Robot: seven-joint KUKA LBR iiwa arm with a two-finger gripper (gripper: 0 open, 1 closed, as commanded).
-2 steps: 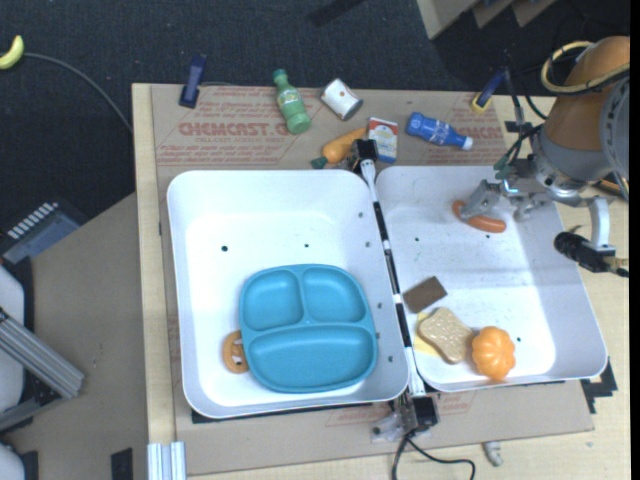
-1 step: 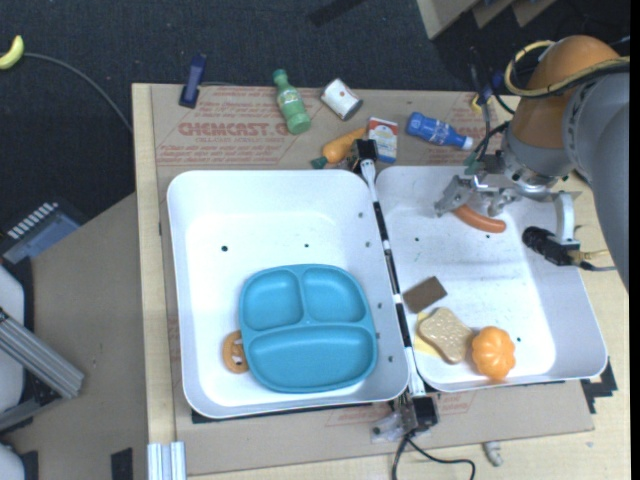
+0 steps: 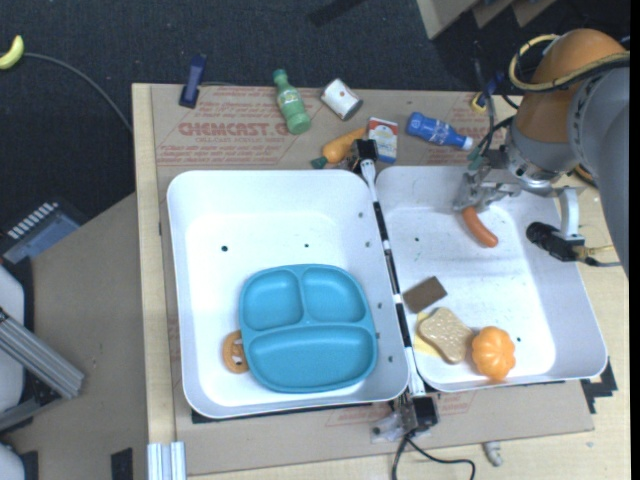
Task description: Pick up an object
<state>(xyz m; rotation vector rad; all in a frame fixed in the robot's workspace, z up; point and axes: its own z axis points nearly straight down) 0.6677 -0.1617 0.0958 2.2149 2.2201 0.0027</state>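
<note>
— Since the arm comes in from the right, which thing in the bins lies closest to the two-finger gripper [image 3: 478, 196]?

— That small orange-red sausage [image 3: 480, 227], a stubby rounded cylinder lying on the floor of the right-hand white bin [image 3: 560, 298], up in its far half. The gripper hangs just above and beside its upper end.

— Which way does the sausage run?

— On a slant: its upper end points up and left towards the gripper, its lower end down and right towards the middle of the bin. So the thing lies below the fingers and slightly towards the viewer, very near.

— Is it gripped?

— I cannot tell. The fingers are small and dark against the wrist hardware, and whether they are spread or closed is not clear from this height. Nothing can be seen caught between them, and the sausage seems to rest on the bin floor.

— What does the coming move turn on, then?

— In my judgement, on closing across the short width of the sausage, not along its slanted length. The other candidates, a slice of tan bread [image 3: 446, 334], a round orange fruit [image 3: 493, 352] and a flat brown square [image 3: 425, 292], sit well apart at the near side.
</note>
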